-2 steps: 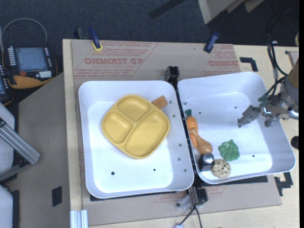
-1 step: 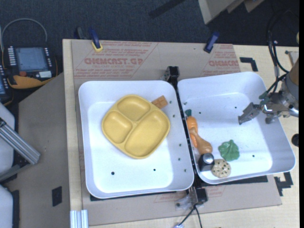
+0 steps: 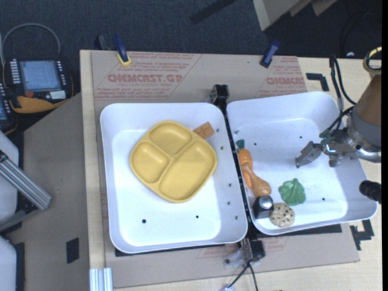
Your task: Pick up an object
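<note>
You can read "CHEMCAST" in red on the board [image 3: 145,77] behind the right bin [image 3: 285,111]. Over that bin's right half, the claw [image 3: 310,153] has its fingers apart, gripping and touching nothing. Along the bin's left wall lies a carrot [image 3: 248,171]; near its front rim sit a green toy [image 3: 293,191] and a cookie [image 3: 282,214].

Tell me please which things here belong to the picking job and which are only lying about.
For the job:
- gripper, over the right bin
- carrot
- green leafy piece
- cookie
- small dark round object

Lying about:
- yellow divided plate in the left bin
- small brown block
- handheld pendant
</note>
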Robot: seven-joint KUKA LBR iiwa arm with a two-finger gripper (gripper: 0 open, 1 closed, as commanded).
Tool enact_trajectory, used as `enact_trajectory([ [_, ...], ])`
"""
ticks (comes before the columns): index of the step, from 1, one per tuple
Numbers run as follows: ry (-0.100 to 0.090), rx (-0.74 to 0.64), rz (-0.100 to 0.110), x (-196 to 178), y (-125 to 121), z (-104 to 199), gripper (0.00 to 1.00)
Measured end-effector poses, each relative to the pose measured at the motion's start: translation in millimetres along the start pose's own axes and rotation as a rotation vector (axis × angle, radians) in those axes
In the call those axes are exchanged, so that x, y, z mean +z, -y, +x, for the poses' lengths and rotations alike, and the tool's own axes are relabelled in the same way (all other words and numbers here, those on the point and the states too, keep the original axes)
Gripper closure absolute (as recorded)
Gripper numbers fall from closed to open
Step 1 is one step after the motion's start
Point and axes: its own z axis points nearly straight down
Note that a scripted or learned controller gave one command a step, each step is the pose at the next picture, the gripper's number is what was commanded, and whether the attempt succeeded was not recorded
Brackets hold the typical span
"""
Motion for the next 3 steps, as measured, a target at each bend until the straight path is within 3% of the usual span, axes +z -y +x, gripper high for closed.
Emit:
enact_trajectory([
  [2, 0.003, 0.001, -0.004, 92, 2, -5, 0.00],
  [3, 0.007, 0.000, -0.017, 77, -1, -6, 1.00],
])
